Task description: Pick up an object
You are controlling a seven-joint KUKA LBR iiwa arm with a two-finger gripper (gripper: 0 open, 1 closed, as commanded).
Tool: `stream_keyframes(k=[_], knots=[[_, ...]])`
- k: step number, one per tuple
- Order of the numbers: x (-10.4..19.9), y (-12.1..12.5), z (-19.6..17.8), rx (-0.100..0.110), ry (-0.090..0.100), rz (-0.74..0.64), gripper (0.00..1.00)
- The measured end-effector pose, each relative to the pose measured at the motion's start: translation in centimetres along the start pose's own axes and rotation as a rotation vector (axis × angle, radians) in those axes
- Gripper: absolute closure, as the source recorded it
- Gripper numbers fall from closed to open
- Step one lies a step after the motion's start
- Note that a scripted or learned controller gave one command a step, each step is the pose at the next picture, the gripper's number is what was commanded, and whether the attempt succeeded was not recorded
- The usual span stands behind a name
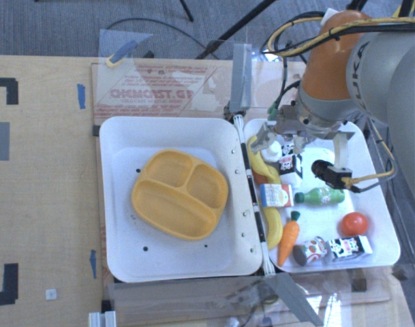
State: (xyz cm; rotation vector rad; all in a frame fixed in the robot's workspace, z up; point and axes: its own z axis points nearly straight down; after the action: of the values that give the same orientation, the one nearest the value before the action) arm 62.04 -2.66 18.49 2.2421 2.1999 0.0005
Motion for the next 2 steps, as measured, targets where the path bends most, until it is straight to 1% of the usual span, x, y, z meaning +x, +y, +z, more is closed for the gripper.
stream_keyframes(k=[1,2], knots=[[-6.5,-0.6,6.3,0.003,0.0,0.037,0.0],[-9.3,0.9,9.9,-0.002,-0.001,0.009,0.0]])
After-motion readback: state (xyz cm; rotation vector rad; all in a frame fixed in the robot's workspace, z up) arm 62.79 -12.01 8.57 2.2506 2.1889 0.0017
